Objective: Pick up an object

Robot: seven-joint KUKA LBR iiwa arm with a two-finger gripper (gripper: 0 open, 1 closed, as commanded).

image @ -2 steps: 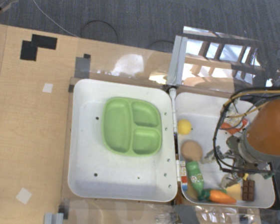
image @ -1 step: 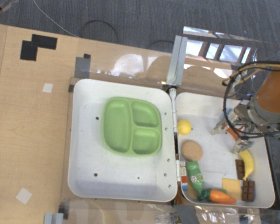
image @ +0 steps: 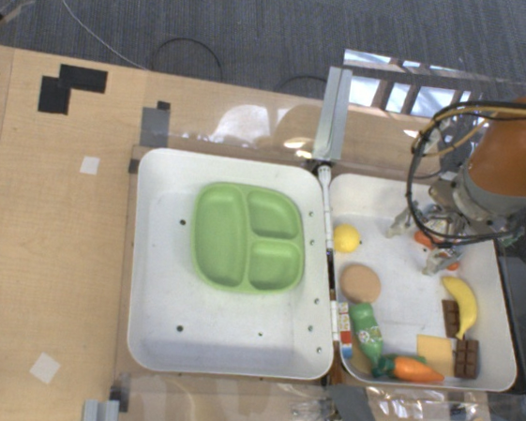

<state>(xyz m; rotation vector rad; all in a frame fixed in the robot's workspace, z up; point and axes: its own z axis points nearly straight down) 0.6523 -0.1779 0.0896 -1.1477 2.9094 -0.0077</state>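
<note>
Two fingers of gripper (image: 421,244) spread wide, nothing between, near right bin (image: 501,374) far edge. Banana (image: 461,302) nearest, by right edge. Risk: curved skin slips, or fingers close short on air.

The scene is evenly and brightly lit from above; shadows are soft and short, the clearest one lying under the left bin (image: 150,334) along its lower edge. Strong glare falls on the clear sheet (image: 254,124) in the upper middle of the frame and on the reflective panel (image: 409,89) at upper right; the picture is slightly soft overall, and the arm (image: 519,154) at right looks a little blurred.
</note>
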